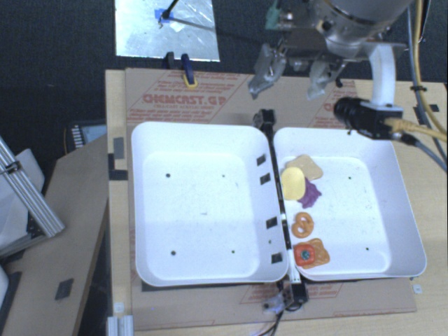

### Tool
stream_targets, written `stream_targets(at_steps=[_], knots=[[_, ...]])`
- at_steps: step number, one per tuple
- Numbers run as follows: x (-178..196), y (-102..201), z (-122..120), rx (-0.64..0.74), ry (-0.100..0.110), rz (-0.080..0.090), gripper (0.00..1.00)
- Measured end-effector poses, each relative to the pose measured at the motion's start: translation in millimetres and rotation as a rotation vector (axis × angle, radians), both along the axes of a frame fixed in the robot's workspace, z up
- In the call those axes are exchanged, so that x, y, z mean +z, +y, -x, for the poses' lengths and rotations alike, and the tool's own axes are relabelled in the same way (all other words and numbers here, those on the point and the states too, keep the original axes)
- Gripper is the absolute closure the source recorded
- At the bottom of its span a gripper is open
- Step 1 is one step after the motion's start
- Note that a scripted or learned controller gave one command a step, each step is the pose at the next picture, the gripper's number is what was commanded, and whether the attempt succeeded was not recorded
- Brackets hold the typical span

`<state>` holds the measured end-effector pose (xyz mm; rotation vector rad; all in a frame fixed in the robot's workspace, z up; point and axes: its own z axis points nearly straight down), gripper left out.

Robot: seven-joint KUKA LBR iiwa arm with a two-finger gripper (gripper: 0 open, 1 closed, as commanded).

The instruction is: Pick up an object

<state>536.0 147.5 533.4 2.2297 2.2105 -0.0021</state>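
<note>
From the camera view: two-finger metal gripper (pixel 294 77) hanging high above the far rim of the right shallow white bin (pixel 392 208), fingers (pixel 264 72) spread apart, nothing between them; small objects bunched against that bin's left wall: pale yellow oval piece (pixel 292 182) overlapping a tan flat slab (pixel 308 165), purple crumpled scrap (pixel 310 194) touching it, orange pretzel-shaped ring (pixel 302 225) and orange blob with a red-and-blue centre (pixel 310 254) nearer the camera. Likely risks: fingertip striking the black central divider (pixel 274 187); closing on two overlapped pieces; all objects well below and nearer the camera than the fingers.

Dark carpeted floor (pixel 56 47), tan bench (pixel 70 208), shiny foil sheet (pixel 166 18) beyond.
</note>
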Motion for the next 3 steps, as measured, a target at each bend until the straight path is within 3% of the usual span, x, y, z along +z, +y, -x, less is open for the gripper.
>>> stream_targets(at_steps=[1,2,3], knots=[[13.1,5.7,1.9,0.012,-0.005,-0.004,1.0],[-141.3,62.8,19.0,0.018,0.016,0.002,1.0],[11.1,88.6,34.9,0.017,-0.016,-0.012,1.0]])
